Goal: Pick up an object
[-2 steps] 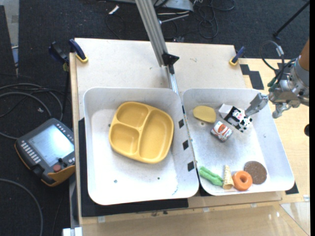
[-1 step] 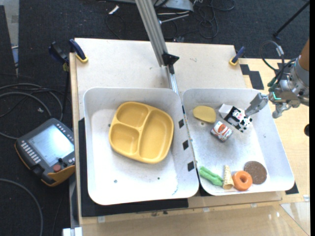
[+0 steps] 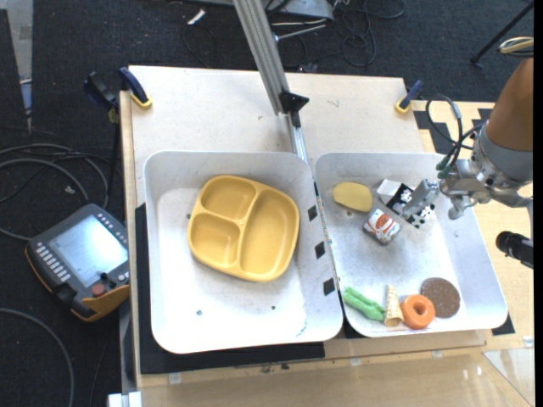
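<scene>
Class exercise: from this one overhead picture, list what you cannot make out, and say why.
- Pincer in the camera view: too small and cluttered to tell whether it holds anything.
- Small can: label too small to read.
- Arm: cut off by the right edge.
- Handheld screen: contents unreadable.

This is a robotics lab, not a home. The pale bench (image 3: 212, 108) stands on dark carpet, and loose black cables (image 3: 34, 164) lie across the floor. A teach pendant (image 3: 81, 261) with a screen and orange edge rests beside the bench. Yellow clamps (image 3: 136, 91) hold the bench corners, and a metal rail (image 3: 263, 45) rises at a slant behind the two white bins (image 3: 161, 227).
</scene>
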Controlling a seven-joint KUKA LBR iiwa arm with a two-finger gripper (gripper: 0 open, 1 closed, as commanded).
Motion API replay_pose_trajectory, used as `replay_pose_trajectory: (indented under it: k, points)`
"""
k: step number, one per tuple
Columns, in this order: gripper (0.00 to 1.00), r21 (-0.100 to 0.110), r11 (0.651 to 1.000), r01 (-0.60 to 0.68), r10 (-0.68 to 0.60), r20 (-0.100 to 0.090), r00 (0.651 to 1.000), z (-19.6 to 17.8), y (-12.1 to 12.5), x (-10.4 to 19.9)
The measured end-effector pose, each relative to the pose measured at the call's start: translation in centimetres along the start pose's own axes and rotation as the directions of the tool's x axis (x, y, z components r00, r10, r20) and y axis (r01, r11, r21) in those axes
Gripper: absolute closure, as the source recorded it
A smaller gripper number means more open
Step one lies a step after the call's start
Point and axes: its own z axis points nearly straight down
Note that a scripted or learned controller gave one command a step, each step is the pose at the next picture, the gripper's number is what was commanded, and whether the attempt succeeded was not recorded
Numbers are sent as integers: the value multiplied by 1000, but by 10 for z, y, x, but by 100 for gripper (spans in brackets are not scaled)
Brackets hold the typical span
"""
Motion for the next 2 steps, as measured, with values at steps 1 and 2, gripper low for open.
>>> replay_pose_trajectory:
  k: [1,2]
  points:
    - [0,-1,1000,0,0,1,1000,45,5,3]
    - [0,-1,1000,0,0,0,1000,89,1,7]
